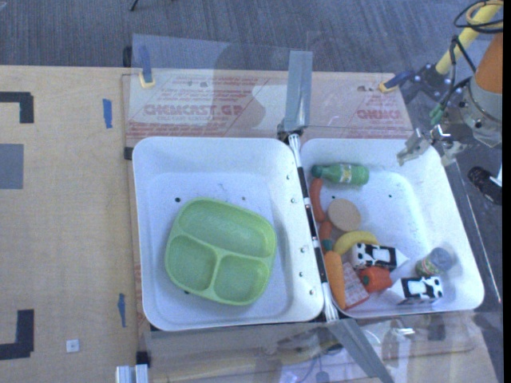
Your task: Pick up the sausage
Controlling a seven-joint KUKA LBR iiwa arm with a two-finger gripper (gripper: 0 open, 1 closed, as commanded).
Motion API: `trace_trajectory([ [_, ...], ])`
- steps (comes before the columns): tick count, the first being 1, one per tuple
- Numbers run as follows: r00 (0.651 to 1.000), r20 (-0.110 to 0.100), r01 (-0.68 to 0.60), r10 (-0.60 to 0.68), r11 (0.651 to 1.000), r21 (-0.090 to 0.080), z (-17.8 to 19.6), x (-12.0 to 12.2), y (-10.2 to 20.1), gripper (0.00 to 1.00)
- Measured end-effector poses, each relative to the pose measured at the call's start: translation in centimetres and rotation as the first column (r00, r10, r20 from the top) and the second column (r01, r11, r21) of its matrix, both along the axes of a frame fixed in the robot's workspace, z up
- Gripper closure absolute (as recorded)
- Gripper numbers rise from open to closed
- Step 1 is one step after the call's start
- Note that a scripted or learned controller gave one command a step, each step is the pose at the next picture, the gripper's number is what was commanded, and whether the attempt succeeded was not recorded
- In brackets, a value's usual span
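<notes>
The sausage (318,199) is a short reddish-orange link. It lies lengthwise against the left wall of the right bin (459,214), just below a green bottle (342,174). My gripper (426,148) hovers over the right bin's far right corner, well to the right of the sausage and above it. Its fingers stand open with nothing between them.
The right bin also holds a tan disc (345,214), a banana (356,239), a carrot (334,276), a red vegetable (375,278), two black-and-white cartons (375,255) and a small can (437,259). A green divided plate (221,250) sits in the left bin (152,174).
</notes>
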State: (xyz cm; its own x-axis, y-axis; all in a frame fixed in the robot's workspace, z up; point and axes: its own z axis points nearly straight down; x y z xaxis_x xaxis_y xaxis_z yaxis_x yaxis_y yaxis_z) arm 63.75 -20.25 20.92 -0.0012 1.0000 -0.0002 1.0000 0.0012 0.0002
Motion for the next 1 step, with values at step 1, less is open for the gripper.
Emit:
trace_trajectory([
  [1, 1.000, 0.003, 0.021, -0.021, 1.000, -0.001, -11.05, -2.20, 0.08, 0.00],
])
